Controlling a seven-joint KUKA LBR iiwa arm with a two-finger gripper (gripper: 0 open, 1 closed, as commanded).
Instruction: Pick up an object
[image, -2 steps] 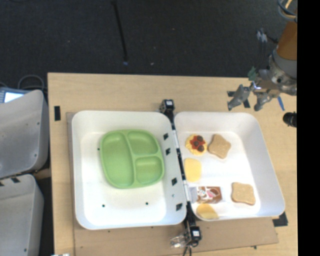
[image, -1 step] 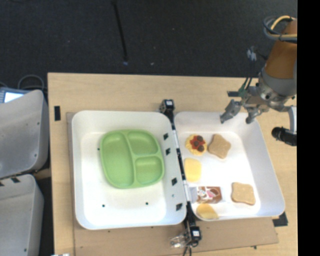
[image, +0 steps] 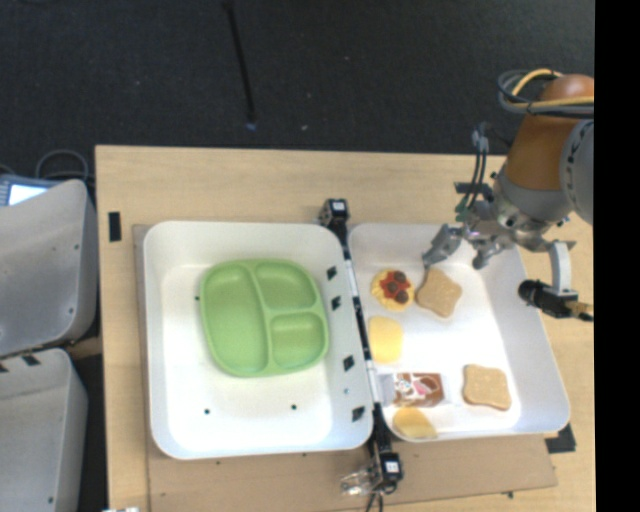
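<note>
The gripper (image: 462, 247) hangs over the right bin (image: 530, 370), its fingers (image: 438, 246) spread apart with nothing between them. Just below the left finger lies a slice of bread (image: 439, 294), tilted like a diamond, touching neither finger. A small tart (image: 392, 287) sits beside it, farther left. A second bread slice (image: 486, 387), a yellow block (image: 386, 339) and a packet (image: 417, 387) lie well below.

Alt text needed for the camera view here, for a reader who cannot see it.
A grey-and-orange arm's open gripper hovers over the right white bin, above a toast slice among small food items. The left bin holds a green divided plate.
</note>
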